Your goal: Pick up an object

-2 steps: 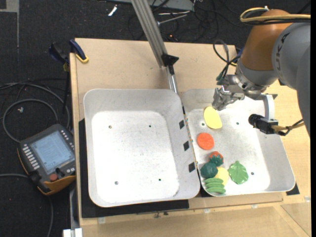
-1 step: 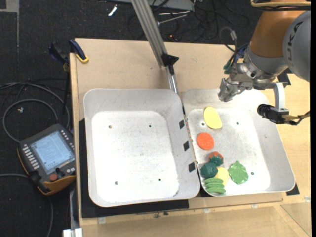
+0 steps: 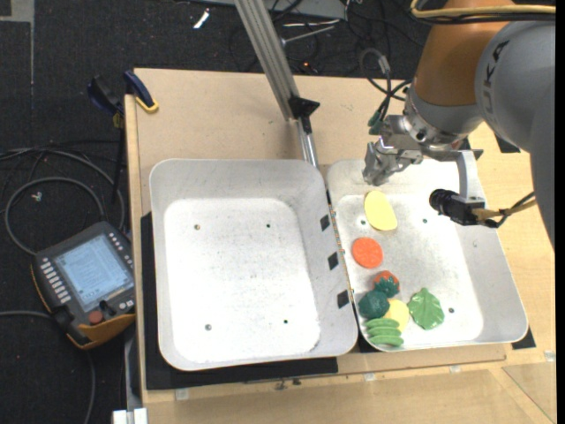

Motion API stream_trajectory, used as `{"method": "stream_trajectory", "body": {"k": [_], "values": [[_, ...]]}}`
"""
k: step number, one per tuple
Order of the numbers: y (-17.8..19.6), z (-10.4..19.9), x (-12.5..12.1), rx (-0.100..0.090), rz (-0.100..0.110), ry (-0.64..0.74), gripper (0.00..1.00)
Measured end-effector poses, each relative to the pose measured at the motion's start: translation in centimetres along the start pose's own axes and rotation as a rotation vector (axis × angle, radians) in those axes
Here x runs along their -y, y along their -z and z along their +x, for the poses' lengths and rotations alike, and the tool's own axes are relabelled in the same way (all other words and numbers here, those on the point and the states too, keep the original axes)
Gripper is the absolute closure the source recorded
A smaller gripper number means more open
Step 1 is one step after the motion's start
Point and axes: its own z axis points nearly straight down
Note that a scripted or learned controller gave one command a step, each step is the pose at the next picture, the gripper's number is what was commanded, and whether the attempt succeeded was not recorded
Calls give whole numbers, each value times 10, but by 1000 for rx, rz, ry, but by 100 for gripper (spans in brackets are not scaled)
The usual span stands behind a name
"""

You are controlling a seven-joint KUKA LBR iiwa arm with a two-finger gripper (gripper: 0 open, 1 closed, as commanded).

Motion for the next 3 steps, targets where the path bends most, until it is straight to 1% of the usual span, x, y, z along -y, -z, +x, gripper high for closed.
{"method": "stream_trajectory", "body": {"k": [1,3], "values": [[-6,44,10,0,2,-1,100],[10,143,41,0,1,1,100]]}}
